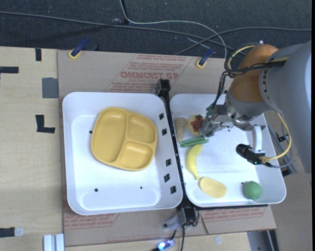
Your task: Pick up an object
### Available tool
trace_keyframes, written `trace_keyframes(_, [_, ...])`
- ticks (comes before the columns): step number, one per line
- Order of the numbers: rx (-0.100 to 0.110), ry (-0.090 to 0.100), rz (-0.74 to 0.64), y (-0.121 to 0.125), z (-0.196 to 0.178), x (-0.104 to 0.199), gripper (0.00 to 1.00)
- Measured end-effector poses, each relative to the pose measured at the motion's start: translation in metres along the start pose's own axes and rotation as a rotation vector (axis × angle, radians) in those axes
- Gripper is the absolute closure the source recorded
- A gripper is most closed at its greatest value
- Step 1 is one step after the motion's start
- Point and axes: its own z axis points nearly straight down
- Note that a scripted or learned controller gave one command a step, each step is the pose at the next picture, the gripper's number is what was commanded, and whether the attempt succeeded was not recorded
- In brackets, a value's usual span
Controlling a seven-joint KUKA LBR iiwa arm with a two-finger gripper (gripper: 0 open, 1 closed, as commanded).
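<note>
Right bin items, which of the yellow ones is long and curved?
The banana, lying beside the green stick at the right bin's left side. The other yellow item, nearer the front, is a flat oval.

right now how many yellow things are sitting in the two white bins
3. A yellow divided plastic plate lies in the left bin. A yellow toy banana and a flat pale-yellow oval piece lie in the right bin. The arm may hide more.

Dark carpeted floor (pixel 53 9) crossed by thin cables (pixel 162 22), light wooden bench top (pixel 21 156) marked with black tape pieces (pixel 42 123), brown printed cardboard sheet (pixel 141 72) clamped by blue and yellow clips (pixel 79 48), evenly lit
</note>
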Motion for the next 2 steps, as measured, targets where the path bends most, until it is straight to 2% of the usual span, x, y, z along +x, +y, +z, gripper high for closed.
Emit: trace_keyframes(2, [-0.007,-0.001,0.002,0.006,-0.086,0.0,1.0])
